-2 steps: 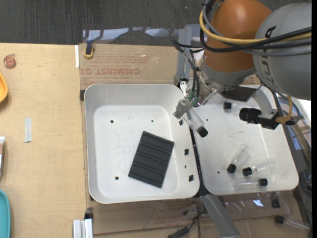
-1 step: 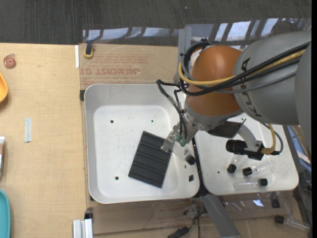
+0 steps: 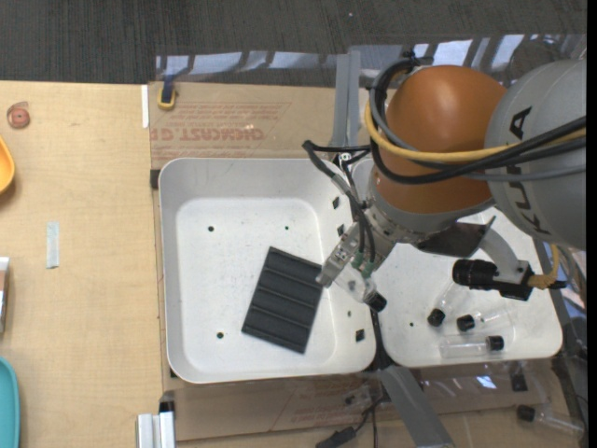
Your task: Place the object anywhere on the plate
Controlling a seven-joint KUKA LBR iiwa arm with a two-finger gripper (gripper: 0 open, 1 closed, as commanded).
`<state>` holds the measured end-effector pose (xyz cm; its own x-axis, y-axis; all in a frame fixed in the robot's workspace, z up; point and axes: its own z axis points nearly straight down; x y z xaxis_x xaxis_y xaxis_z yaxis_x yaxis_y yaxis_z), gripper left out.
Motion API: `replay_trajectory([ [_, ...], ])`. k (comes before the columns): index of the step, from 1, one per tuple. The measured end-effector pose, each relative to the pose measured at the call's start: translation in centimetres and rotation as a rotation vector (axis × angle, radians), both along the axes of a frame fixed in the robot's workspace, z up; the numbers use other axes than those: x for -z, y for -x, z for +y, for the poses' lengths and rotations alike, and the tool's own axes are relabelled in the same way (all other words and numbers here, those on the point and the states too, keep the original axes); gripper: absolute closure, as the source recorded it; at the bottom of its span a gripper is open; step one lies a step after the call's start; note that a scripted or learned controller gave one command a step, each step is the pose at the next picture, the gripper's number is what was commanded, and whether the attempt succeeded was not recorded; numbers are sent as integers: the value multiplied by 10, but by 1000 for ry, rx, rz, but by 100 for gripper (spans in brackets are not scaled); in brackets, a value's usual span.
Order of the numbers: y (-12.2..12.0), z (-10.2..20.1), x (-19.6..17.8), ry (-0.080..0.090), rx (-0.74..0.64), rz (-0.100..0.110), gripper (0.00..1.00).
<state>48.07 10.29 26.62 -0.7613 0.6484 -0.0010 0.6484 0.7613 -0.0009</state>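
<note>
Left bin (image 3: 187, 250): white, shallow, bore one dark ribbed plate (image 3: 283, 299), long axis tilted upper-right to lower-left. Gripper (image 3: 341, 267): stood just beside the plate's upper-right corner, over the bin's right wall. Finger state could not be told; no object seen between them.

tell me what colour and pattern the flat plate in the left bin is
Black with parallel ridges; the ribbed plate shows in the camera view.
</note>
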Motion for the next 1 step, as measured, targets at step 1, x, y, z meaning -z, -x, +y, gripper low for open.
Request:
replay_trajectory([
  [1,3,34,24,1,-77,4,100],
])
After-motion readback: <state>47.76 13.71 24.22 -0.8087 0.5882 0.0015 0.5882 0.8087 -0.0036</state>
